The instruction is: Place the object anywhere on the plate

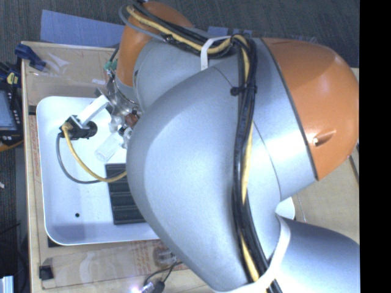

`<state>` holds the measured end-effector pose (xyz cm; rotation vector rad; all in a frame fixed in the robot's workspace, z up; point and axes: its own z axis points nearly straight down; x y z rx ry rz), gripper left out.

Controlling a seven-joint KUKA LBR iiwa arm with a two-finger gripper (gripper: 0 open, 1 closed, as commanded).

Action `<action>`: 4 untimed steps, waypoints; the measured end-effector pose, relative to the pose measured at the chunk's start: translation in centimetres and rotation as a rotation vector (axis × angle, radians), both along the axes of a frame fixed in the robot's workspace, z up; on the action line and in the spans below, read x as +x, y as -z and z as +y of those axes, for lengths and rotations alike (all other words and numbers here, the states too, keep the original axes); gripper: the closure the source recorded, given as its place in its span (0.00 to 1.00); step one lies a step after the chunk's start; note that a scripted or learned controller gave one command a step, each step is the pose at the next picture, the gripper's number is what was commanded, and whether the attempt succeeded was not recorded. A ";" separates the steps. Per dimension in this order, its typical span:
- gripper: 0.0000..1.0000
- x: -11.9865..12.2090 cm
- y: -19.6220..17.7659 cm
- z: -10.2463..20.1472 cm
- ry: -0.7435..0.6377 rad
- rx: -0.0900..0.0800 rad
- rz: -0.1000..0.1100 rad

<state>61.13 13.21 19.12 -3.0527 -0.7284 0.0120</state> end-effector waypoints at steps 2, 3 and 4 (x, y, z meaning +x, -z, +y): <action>1.00 1.3 -17.5 1.1 -0.392 0.003 -0.007; 1.00 -5.5 -7.4 -3.2 -0.397 0.002 0.000; 1.00 -9.1 -0.3 1.9 0.078 -0.003 -0.003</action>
